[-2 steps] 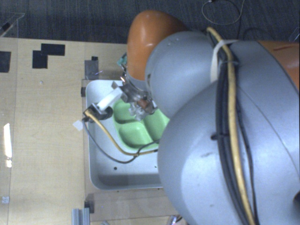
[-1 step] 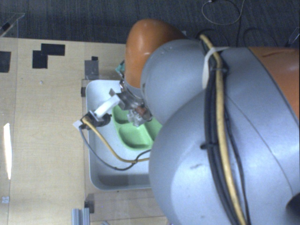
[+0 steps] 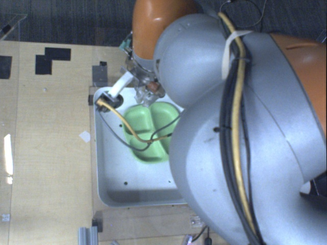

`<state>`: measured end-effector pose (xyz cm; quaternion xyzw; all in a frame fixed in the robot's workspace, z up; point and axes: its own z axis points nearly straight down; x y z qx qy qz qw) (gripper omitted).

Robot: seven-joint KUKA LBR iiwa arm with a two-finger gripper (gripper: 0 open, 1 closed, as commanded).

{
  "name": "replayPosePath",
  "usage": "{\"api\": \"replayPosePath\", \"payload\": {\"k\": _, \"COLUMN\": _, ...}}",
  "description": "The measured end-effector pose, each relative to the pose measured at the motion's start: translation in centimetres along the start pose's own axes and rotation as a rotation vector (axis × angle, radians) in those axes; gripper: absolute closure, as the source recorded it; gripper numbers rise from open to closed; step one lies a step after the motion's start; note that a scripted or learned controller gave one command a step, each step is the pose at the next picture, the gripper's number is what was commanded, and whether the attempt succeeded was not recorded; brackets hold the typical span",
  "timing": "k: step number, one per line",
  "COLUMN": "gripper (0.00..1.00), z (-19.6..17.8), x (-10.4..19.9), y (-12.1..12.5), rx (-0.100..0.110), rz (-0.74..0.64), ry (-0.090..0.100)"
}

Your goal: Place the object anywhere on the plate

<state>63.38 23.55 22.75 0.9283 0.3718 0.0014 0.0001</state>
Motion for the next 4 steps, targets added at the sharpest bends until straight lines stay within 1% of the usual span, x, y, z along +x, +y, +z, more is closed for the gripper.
{"api": "replayPosePath", "payload": {"k": 1, "gripper": 1.00, "z": -1.4, "x": 1.3, "y": 1.2, "rx": -0.001, "rz": -0.570, "ry": 0.001}}
{"api": "replayPosePath", "payload": {"k": 2, "gripper": 1.00, "z": -2.6, "x": 2.6, "y": 2.4, "rx": -0.003, "rz": -0.739, "ry": 0.003}}
{"api": "replayPosePath", "payload": {"k": 3, "gripper": 1.00, "z": -0.5, "x": -2.0, "y": -1.9, "rx": 0.000, "rz": -0.818, "ry": 0.002}}
{"api": "replayPosePath", "payload": {"k": 4, "gripper": 1.00, "z": -1.4, "x": 1.3, "y": 1.8, "rx": -0.002, "rz": -0.713, "ry": 0.002}}
